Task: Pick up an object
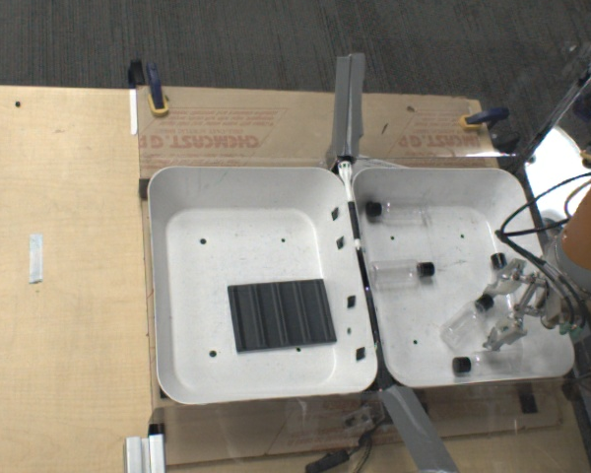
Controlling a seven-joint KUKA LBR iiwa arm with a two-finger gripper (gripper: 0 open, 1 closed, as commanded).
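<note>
My gripper (496,313) hangs low over the right side of the right bin (404,190), reaching in from the right. Its two metal fingers stand apart, open, with one fingertip (494,290) toward the back and the other toward the front. A clear plastic piece (461,330) and a small black cap (484,303) lie just left of the fingertips. I cannot tell whether either one touches the fingers. More black-capped clear pieces lie at the back left (373,208), the middle (426,271), the right (498,261) and the front (461,365) of this bin.
A flat black ribbed block (281,314) lies in the left bin (167,264), front of centre. A grey divider post (349,106) rises between the bins at the back. Black cables (520,220) loop over the right bin's right rim.
</note>
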